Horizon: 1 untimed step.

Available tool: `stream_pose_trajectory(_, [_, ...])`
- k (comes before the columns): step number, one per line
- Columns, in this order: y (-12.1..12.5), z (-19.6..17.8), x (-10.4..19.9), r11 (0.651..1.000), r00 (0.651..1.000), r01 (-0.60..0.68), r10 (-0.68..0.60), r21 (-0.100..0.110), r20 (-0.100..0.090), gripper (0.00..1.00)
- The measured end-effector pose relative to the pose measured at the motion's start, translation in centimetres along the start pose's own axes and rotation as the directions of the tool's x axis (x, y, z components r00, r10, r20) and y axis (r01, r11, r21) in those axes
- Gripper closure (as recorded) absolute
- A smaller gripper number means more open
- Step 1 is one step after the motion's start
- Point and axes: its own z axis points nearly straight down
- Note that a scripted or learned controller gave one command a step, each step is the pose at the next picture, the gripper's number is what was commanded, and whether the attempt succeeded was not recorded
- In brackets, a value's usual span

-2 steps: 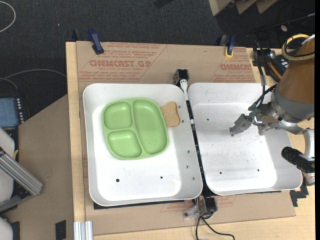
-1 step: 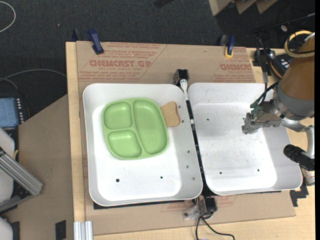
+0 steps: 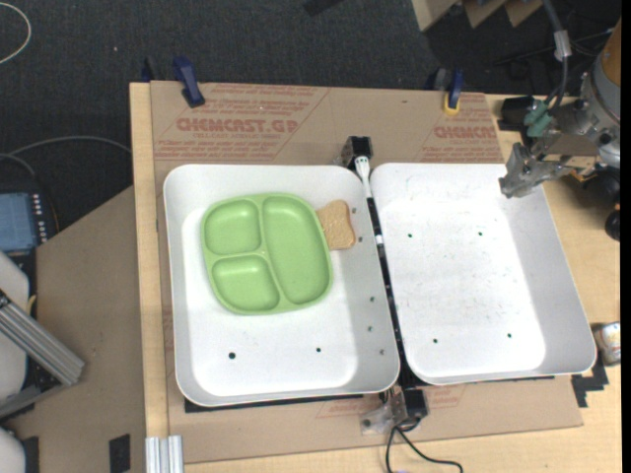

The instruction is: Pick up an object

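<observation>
In the left bin lie a green divided plate and, touching its right rim, a tan cracker-like piece. The tool hangs over the right bin's far right corner, well apart from both. The thin piece could slip from a grasp, being flat against the plate.

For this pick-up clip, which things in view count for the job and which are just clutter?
Job:
green divided plate
tan sponge-like piece beside it
left bin holding both
gripper over the right bin's far corner

Lying about:
right bin
blue clamp
cardboard sheet
</observation>
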Motion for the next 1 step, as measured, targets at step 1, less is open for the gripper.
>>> stream_pose_trajectory(1, [-4.68, 4.5, 8.47, 1.0, 1.0, 0.001, -0.001, 0.029, -0.004, 1.0])
